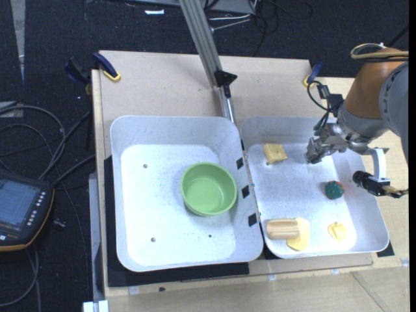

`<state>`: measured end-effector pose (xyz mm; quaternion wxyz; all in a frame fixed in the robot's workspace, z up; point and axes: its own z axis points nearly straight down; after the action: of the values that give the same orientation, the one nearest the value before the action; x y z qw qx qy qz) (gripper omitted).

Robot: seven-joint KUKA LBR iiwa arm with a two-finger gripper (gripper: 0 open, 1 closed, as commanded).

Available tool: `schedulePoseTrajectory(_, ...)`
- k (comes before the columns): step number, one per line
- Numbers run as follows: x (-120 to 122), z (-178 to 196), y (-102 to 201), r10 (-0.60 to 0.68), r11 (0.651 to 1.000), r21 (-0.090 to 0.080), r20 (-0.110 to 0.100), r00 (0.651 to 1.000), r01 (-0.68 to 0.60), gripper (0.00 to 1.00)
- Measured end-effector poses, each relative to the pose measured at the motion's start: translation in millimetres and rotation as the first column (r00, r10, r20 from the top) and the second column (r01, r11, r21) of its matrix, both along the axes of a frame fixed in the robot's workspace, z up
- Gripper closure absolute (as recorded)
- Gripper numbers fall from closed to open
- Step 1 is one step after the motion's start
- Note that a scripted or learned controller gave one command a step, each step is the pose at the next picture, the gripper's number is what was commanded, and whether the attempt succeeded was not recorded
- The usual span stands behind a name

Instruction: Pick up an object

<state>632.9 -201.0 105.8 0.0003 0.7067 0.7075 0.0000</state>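
**Arm Reaches Into the Right Bin**

While the arm (377,103) bends in from the right, its gripper (316,153) points down over the far part of the right bin (364,239). Near the front lie a tan roll (281,229) on a yellow piece (300,239) and a small yellow toy (337,230). Farther back sit a teal ball (334,190) and a yellow block (275,153). A green bowl (208,188) sits in the left bin (149,174). The gripper tips are too small and dark to make out, so nobody can tell if they hold anything.

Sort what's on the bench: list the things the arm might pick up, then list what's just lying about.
Pickable, in the right bin:
- yellow block
- small teal ball
- tan roll on a yellow piece
- small yellow toy
- gripper above the bin, nothing between its fingers

Lying about:
- green bowl in the left bin
- handheld screen
- clamps
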Motion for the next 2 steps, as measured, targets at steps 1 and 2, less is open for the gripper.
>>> schedulePoseTrajectory(1,2.5,60.0,7.1,0.000,1.000,-0.001,0.004,1.000,0.000,1.00)
schedulePoseTrajectory(2,3.5,112.7,7.0,-0.001,1.000,-0.001,0.004,1.000,0.001,1.00)
